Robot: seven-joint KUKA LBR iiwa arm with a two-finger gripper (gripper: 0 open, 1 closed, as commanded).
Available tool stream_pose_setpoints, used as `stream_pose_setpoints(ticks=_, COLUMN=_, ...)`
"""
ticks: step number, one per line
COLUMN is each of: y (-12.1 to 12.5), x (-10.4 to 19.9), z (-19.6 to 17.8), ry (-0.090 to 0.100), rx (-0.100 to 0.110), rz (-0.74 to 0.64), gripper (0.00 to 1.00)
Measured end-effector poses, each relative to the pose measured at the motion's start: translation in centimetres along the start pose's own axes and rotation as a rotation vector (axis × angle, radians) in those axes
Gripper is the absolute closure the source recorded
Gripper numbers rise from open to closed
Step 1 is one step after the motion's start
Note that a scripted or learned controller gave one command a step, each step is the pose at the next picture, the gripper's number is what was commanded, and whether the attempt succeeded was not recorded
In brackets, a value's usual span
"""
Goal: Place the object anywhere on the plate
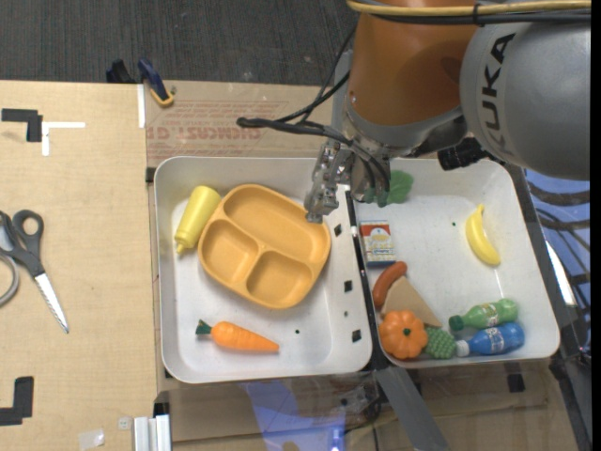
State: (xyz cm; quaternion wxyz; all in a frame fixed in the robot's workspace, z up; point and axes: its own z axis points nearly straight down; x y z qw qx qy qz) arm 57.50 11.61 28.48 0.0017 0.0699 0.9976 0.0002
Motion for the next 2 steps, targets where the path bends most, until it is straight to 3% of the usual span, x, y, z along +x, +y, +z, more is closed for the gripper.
stream_pose_setpoints(ticks=1, y=4.5, x=6.34, z=-5.27, ry=0.001, rx=0.0, rz=0.01, gripper=1.0)
stream_pose_setpoints(ticks=2, y=4.48, x=6.34, z=-5.26, ry=0.001, rx=0.0, rz=0.01, gripper=0.0)
